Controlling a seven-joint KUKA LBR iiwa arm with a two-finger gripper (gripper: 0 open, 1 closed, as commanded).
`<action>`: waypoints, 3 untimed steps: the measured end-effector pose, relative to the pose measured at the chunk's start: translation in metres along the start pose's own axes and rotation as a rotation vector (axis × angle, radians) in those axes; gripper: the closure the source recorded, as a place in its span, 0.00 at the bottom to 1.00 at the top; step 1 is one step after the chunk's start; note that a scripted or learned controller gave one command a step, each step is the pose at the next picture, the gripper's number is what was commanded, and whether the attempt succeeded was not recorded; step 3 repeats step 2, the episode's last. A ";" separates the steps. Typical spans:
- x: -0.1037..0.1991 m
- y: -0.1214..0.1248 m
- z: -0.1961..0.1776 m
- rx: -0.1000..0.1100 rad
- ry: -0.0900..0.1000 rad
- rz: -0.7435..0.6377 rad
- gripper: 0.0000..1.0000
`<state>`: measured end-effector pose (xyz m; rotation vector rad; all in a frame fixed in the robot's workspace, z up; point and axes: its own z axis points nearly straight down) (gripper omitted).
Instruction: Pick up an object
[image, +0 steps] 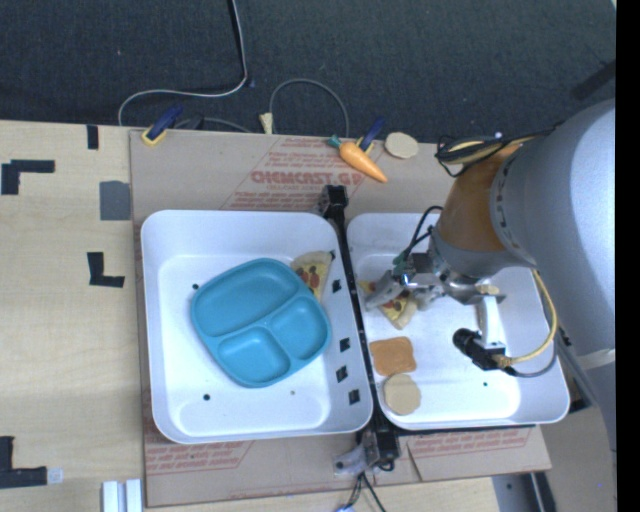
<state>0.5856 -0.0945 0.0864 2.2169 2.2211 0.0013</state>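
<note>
A pale wooden bench (60, 330) fills the lower part of the camera view, marked with black angular strips (100, 268) near its left edge. A brown cardboard sheet (290, 175) with red printed lettering lies on the bench. Beyond the bench's far edge runs dark carpet (400, 50). A thin pale cable (238, 45) trails across the carpet to the bench's far edge. Lighting is even, with soft shadows.
</note>
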 end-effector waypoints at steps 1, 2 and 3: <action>-0.016 0.070 0.001 0.001 -0.002 -0.003 0.00; -0.018 0.067 -0.009 0.006 -0.005 -0.002 1.00; -0.018 0.067 -0.009 0.006 -0.005 -0.002 1.00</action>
